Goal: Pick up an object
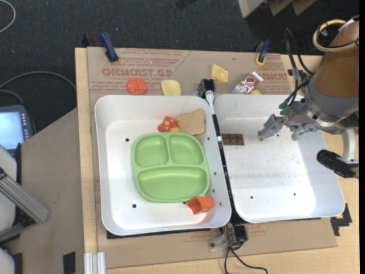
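Bench (142,64) is sitting under everything, cardboard sheet on top with red lettering.

Two white bins are lying side by side on it: left bin (111,170), right bin (296,187).

Arm (336,67) is reaching in from the right, hanging over the right bin's upper right part.

Green divided plate (170,167) is sitting mid left bin, three compartments, nothing in them.

End effector (272,127) is hovering over the right bin, pointing left toward the divider. Nothing is sitting between its fingers; how far apart they are, I cannot tell from this angle, probably a narrow gap at most.

Bread slice (191,121) is lying at the plate's upper right edge, in the left bin. Red piece (168,124) is just beside it on the left.

Orange block (201,204) is sitting at the plate's lower right corner.

Chocolate bar (232,139) is lying in the right bin near the divider, left of the end effector, not touching it.

Behind the bins on the cardboard: red disc (136,85), yellow piece (170,87), cheese wedge (219,73), small packet (248,83).
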You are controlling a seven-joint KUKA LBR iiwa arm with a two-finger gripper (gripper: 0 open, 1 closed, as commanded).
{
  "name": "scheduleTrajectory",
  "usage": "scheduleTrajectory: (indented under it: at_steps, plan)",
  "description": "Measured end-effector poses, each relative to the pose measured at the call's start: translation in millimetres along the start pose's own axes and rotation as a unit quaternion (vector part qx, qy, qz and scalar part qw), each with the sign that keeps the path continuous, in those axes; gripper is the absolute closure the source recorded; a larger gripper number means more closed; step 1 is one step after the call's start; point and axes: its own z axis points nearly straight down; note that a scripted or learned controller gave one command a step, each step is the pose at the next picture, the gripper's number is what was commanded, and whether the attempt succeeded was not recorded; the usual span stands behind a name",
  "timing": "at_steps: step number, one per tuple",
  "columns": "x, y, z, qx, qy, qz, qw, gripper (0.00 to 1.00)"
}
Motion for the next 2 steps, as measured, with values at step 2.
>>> scheduleTrajectory:
  at_steps: [2]
  plan:
    - [5, 20, 128, -0.002, -0.002, 0.002, 1.0, 0.0]
